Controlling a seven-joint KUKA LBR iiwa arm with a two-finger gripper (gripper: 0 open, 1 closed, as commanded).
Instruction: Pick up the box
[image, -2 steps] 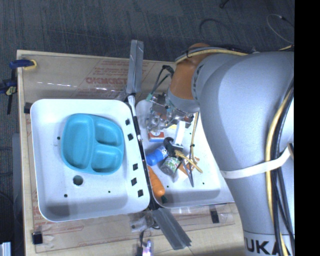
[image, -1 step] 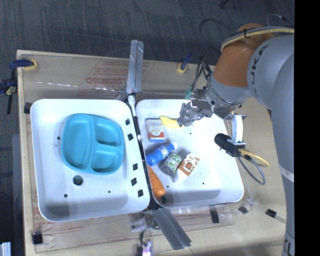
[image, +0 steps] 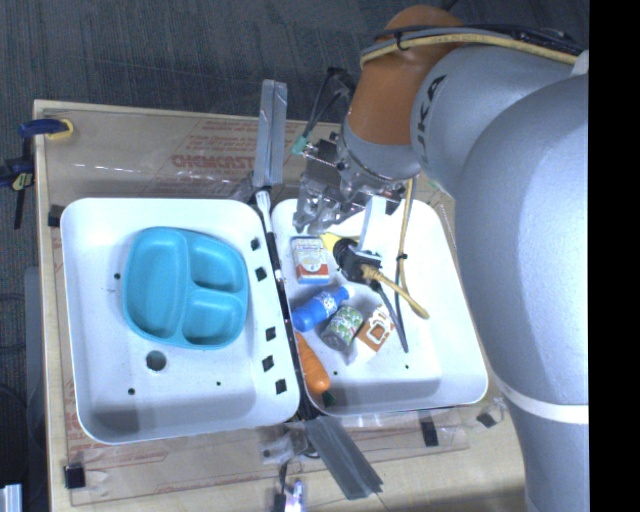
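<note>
Grey arm (image: 520, 200) fills right foreground, orange band above wrist. Gripper (image: 318, 212) hangs over right bin (image: 450, 370), just above box (image: 311, 259); finger state: cannot tell. Blue tray (image: 185, 287) in left bin (image: 90, 330).

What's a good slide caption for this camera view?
Gripper poised above the box in the cluttered right bin.
</note>
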